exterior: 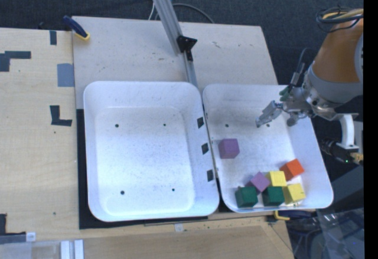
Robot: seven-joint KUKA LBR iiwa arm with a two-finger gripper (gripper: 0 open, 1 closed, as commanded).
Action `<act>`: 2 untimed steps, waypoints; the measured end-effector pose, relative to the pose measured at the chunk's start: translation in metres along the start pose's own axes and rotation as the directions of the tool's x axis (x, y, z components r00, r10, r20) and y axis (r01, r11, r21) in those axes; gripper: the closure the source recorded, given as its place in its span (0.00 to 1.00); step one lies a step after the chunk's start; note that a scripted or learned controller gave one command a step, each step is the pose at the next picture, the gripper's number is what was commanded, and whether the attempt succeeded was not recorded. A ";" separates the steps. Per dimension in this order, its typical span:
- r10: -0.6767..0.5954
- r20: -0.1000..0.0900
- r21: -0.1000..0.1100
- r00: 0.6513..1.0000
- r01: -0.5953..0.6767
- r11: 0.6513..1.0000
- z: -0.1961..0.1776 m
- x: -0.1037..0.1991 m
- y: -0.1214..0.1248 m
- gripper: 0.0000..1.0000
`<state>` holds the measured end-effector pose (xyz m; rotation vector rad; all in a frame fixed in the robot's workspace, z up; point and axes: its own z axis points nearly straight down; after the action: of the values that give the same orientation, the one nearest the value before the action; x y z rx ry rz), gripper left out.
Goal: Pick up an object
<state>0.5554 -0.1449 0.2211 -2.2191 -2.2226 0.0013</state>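
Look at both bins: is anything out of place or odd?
One purple cube sits alone mid-bin in the right bin, apart from the other cubes huddled in its near corner. Nothing looks spilled or damaged.

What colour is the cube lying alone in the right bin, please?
Purple; the lone cube shows plainly in the camera view.

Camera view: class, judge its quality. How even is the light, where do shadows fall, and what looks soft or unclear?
Camera view: light is even and diffuse, with no hard glare on the white bins; only faint shadows lie beside the purple cube and the corner cluster; the whole frame is slightly soft, and the gripper is blurred enough that its fingers are hard to read.
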 end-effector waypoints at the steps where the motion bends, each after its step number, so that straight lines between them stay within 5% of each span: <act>1: -0.002 -0.004 0.008 1.000 0.002 1.000 0.031 0.068 -0.073 0.00; 2: 0.001 0.000 0.001 1.000 -0.001 1.000 0.030 0.065 -0.070 0.00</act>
<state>0.4850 -0.0805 0.1915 -2.2194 -2.2204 0.0024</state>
